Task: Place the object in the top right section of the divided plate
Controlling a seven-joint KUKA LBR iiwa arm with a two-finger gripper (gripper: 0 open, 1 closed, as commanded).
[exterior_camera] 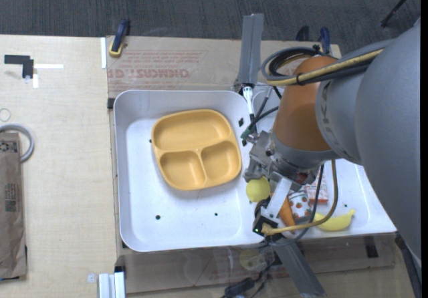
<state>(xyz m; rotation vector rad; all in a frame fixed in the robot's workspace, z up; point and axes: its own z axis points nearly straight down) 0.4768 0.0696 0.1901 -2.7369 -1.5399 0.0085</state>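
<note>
1. Pale bench (60,176): divided plate (196,150) sits in the left bin (134,223)
2. Gripper (262,171) hangs over the right bin's (372,208) left edge; its opening cannot be told
3. Lemon (257,190) lies just beneath it, beside a carrot (287,211)

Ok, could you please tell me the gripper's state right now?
The gripper: cannot be told; it sits over the right bin, beside a yellow fruit.

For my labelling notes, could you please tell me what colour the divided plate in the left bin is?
The divided plate is plain orange-yellow, clearest in the camera view.
</note>
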